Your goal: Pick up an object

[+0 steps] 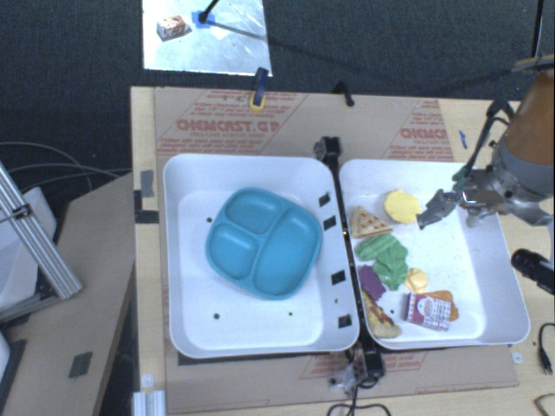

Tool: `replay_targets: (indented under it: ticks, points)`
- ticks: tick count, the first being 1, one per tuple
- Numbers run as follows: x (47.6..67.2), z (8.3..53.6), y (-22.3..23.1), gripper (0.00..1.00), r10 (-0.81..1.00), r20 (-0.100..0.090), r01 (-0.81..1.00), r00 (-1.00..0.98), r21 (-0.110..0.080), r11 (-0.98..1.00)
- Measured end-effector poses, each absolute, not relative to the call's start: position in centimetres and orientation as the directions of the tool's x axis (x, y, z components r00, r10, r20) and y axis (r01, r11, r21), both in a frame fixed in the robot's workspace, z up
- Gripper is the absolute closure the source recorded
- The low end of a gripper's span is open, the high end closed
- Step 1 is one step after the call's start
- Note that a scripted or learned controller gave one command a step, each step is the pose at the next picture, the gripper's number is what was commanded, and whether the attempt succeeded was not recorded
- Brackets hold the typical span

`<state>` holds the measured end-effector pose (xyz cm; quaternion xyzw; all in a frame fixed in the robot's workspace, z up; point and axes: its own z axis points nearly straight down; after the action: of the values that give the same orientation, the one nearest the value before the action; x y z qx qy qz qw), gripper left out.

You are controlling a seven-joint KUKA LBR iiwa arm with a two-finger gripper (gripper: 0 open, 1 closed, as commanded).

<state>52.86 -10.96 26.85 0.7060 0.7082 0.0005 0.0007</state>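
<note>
The right bin (499, 267) holds several toy foods. A yellow round piece (401, 205) lies near its back, with a tan wedge (370, 224) to its left. In front of them are a green leafy piece (386, 256), a purple piece (371, 280), a small yellow bit (417, 279), a red and orange packet (429, 308) and a tan roll (382, 321). My gripper (456, 212) hangs over the back right of this bin, just right of the yellow round piece. It is open, and its fingers hold nothing.
The left bin (191, 198) bears a blue divided plate (264, 242). A black divider with clips (340, 232) runs between the bins. A yellow-handled tool (258, 92) lies on the cardboard behind them.
</note>
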Motion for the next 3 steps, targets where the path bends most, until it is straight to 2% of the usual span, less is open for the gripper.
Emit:
replay_targets:
  ticks: [1, 2, 3]
  points:
    - [48.5, 25.8, -4.7, 0.00, 1.000, 0.002, 1.000, -0.009, -0.002, 0.009]
    - [48.6, 20.8, 3.0, 0.00, 1.000, 0.003, 1.000, -0.011, -0.004, 0.011]
    - [54.7, 27.9, 13.0, 0.00, 1.000, 0.004, 1.000, -0.013, 0.011, 0.013]
